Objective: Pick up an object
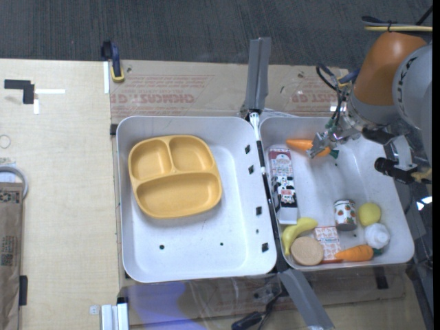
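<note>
My gripper (pixel 323 145) hangs low over the back of the right bin (pixel 357 167), right at the right-hand end of a small orange carrot (pixel 298 144); whether it touches the carrot is unclear. More objects lie in that bin: a long printed carton (pixel 282 184) along the left wall, a small can (pixel 344 214), a yellow lemon (pixel 370 214), a banana (pixel 297 231), a round brown biscuit (pixel 307 251), a second carrot (pixel 354 254) and a white lump (pixel 377 236).
The left bin (pixel 206 253) holds a yellow divided plate (pixel 175 175). A grey post (pixel 258 74) rises behind the wall between the bins. The arm's orange band (pixel 388 67) looms over the right bin's back corner.
</note>
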